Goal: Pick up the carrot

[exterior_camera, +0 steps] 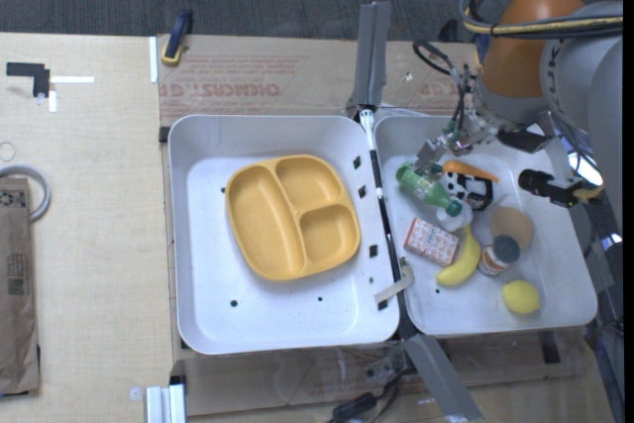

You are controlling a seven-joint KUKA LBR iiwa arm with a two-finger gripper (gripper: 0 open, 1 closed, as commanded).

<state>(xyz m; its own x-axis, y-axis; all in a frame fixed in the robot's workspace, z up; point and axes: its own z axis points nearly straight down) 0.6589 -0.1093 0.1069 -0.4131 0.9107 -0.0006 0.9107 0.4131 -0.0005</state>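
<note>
The carrot (472, 170) is a small orange stick lying in the back part of the right bin (555, 312), between a green bottle (429, 188) and a black-and-white toy (462, 189). My gripper (443, 151) hangs low over the back left of that bin, just above and to the left of the carrot. Its tip is right next to the bottle's cap end. The grey arm with its orange band (525, 40) reaches in from the upper right. Nothing is visibly held.
The left bin (198, 312) holds a yellow divided plate (293, 216). The right bin also contains a red patterned packet (431, 240), a banana (459, 265), a lemon (520, 296), a small can (498, 254) and a brown round object (514, 224). A metal divider (372, 64) separates the bins.
</note>
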